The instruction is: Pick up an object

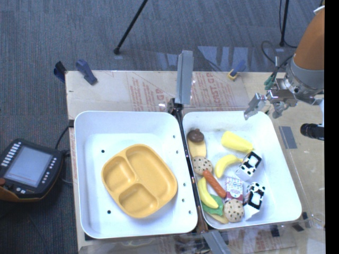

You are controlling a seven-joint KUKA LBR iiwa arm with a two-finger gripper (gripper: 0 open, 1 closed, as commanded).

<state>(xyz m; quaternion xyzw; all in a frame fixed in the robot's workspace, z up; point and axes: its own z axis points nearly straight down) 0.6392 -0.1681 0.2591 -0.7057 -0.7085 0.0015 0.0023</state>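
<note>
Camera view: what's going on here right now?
The KUKA arm's hand hovers over the far right corner of the right bin, holding nothing. That bin holds toy food: bananas, cookies, a carrot and small cartons. The left bin holds a yellow divided plate. No pick has been made yet.

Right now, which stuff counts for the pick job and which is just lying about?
For the job: claw; right bin items: yellow wedge, banana, carrot, cookie, cow-print blocks.

Lying about: yellow divided plate in left bin, pendant, blue clamp, tripod leg.
</note>
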